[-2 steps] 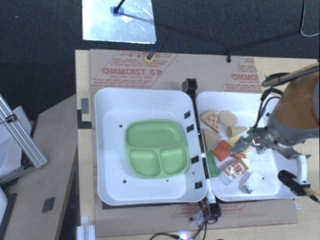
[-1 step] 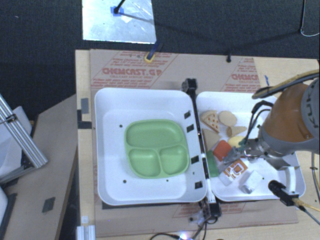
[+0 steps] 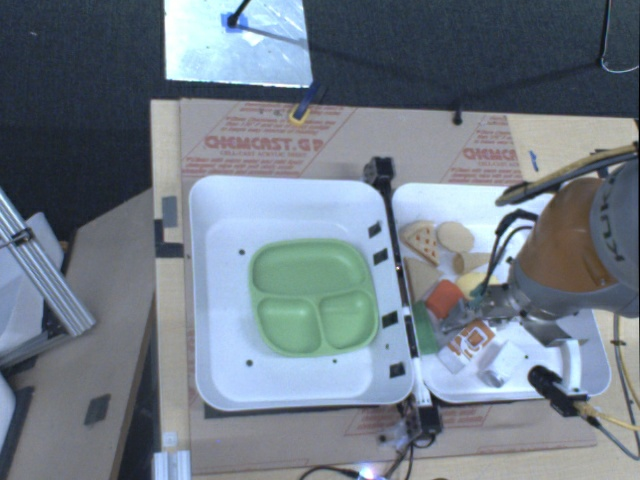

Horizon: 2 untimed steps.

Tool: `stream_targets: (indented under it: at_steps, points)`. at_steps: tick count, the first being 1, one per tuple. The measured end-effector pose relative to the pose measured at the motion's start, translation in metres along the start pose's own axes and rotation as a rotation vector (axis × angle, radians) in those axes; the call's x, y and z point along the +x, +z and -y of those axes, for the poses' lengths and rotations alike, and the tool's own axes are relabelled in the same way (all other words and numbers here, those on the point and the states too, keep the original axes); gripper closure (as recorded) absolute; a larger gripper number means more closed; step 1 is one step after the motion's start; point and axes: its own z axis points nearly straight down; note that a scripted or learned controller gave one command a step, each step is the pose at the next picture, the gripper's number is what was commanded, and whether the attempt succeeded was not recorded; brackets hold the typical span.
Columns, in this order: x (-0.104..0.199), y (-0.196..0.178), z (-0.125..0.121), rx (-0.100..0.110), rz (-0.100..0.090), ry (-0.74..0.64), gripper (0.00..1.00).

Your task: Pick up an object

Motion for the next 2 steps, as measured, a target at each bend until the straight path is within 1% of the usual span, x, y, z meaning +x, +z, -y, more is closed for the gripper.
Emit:
stream_targets:
  at_steps: [1,2]
  points:
    - [0.000,-0.012,-0.001,-0.005,0.001,-0.001,1.00]
    - [0.000,-0.055,-0.006,-0.005,0.001,-0.003,1.00]
